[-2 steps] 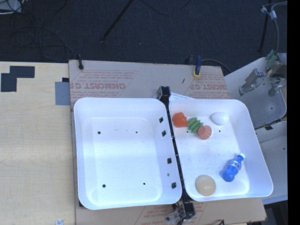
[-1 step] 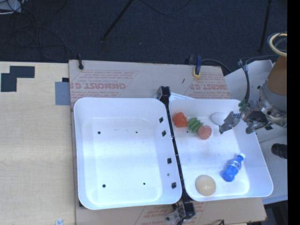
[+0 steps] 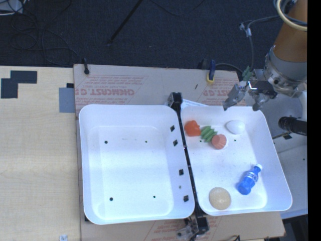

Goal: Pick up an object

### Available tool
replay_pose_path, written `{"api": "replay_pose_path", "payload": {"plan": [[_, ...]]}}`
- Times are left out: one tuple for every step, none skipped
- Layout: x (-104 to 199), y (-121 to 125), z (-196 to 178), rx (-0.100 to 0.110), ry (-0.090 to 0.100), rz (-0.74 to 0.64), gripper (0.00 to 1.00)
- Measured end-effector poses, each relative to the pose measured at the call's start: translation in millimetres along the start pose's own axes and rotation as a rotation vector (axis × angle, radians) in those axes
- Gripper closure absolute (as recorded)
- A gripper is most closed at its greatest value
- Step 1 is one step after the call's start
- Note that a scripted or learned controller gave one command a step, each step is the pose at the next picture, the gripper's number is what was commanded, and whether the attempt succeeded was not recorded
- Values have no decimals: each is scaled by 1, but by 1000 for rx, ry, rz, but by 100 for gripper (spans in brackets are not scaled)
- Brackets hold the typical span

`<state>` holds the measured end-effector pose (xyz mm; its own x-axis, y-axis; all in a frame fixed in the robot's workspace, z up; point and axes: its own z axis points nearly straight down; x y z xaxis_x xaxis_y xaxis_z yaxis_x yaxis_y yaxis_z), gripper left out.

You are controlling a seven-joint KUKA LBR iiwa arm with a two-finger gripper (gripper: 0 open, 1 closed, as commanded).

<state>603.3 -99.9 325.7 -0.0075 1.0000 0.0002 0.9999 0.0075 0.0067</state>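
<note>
The arm (image 3: pixel 291 34) enters at the upper right of the frame, its orange band visible above the grey wrist. The gripper (image 3: pixel 246 100) hangs over the upper right rim of the right bin (image 3: pixel 281 185). Its two dark fingers are spread apart with a clear gap between them, and nothing sits in that gap.

Two shallow white bins lie side by side on the surface (image 3: pixel 35 159), resting on a sheet of printed cardboard (image 3: pixel 125 87). The left bin (image 3: pixel 90 134) occupies the centre of the frame. The right bin holds all the loose objects:

- An orange-red piece (image 3: pixel 192 128) lies near the upper left of the right bin, close to the divider between the bins.
- A green ridged piece (image 3: pixel 207 133) lies just beside it, to its right.
- A pinkish round piece (image 3: pixel 219 142) touches or nearly touches the green piece at its lower right.
- A white rounded object (image 3: pixel 234 127) lies near the upper right of the bin, the nearest object to the gripper but apart from it.
- A small blue bottle (image 3: pixel 248 179) with a white cap lies tilted at the lower right.
- A tan round object (image 3: pixel 219 198) rests near the lower edge of the bin, left of the bottle.

Black cables (image 3: pixel 125 14) run across the dark floor at the top of the frame.
</note>
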Motion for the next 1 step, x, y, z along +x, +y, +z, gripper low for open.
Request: {"api": "replay_pose_path", "payload": {"plan": [[-41, 30, 135, 18, 0, 9, 0]]}}
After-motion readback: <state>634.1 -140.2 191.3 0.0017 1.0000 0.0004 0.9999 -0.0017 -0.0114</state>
